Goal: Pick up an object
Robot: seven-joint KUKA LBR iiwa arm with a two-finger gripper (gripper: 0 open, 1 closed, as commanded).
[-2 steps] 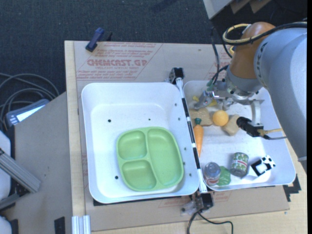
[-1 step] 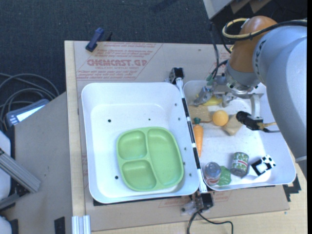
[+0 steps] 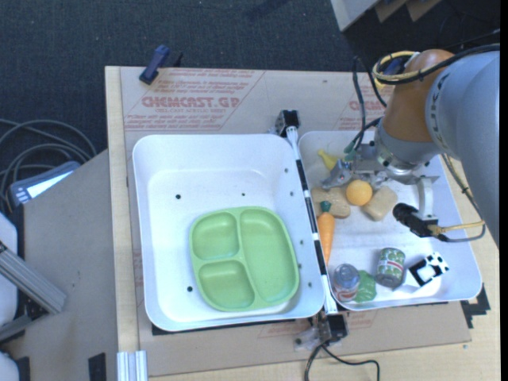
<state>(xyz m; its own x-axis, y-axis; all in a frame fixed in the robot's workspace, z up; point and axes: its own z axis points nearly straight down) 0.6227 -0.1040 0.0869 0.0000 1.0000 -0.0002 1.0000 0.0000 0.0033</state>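
Observation:
My gripper (image 3: 355, 171) hangs low over the back left part of the right bin (image 3: 464, 248), just above an orange ball (image 3: 359, 193). A yellow banana-like piece (image 3: 327, 159) lies to its left. Two beige pieces (image 3: 340, 209) (image 3: 380, 205) flank the ball at the front. A carrot (image 3: 325, 233) lies along the bin's left wall. Nothing is visibly held.
Near the right bin's front lie a labelled can (image 3: 389, 267), a clear-topped jar (image 3: 346, 276), a green lump (image 3: 365, 287) and a black-and-white block (image 3: 429, 270). The left bin (image 3: 159, 173) holds a green divided plate (image 3: 242, 258). A black cable end (image 3: 411, 217) trails from the arm.

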